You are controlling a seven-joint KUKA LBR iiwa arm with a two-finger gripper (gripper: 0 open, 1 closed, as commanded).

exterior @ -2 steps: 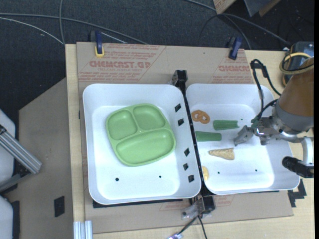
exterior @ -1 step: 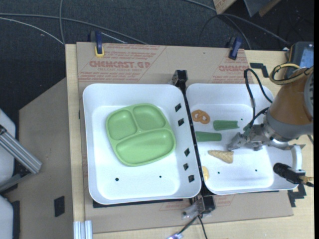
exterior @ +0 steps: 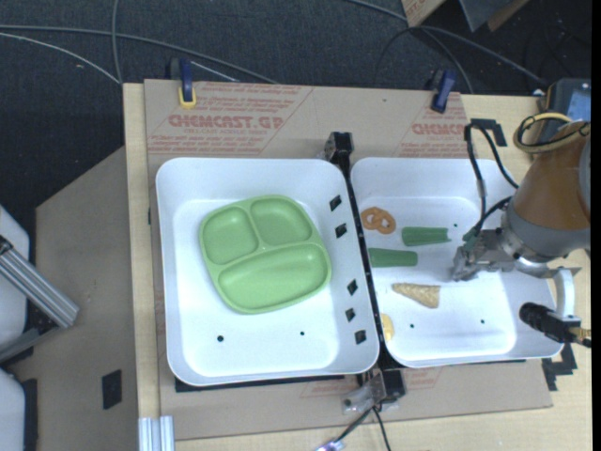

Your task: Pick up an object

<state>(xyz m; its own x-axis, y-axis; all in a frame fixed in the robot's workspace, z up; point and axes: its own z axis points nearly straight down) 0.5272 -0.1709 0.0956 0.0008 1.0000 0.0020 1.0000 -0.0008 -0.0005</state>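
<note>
Right bin holds brown pretzel, two green sticks, tan wedge, all lying flat, apart.

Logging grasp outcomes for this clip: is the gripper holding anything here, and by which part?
Nothing is held. The gripper hangs low in the right bin, apart from the green sticks and the wedge.

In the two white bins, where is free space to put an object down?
Left bin: bare floor along the front edge, below the green divided plate. Right bin: bare front strip below the yellow wedge. Crowded: right bin's middle, with pretzel, green pieces and gripper.
</note>
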